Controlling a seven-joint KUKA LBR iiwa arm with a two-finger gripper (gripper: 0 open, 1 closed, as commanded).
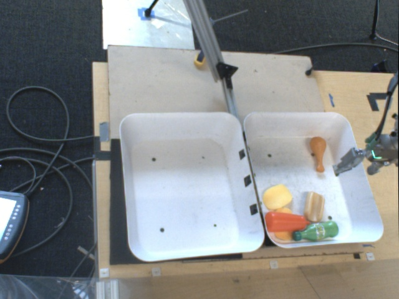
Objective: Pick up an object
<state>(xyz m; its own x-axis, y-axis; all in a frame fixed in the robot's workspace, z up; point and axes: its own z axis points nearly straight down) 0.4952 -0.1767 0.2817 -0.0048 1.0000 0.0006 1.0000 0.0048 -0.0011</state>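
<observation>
Presently listed, largest first. Bench (274,80): pale board on dark carpet, cables at left. Left bin (187,124): bare white floor. Right bin (349,136): holds every candidate, clustered at the near corner, likely where they slid. Green bottle (317,231) lies against the near wall; red-orange piece (285,221) beside it; yellow lump (277,197); bread-like block (313,205); drumstick (318,152) apart, nearest the gripper (346,162) over the right rim, nothing pinched, spread or pressed together unclear.

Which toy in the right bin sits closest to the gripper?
The brown drumstick, alone in the upper part of the right bin. The gripper is just to its right, at the bin's edge; the other toys cluster at the bin's lower edge.
</observation>
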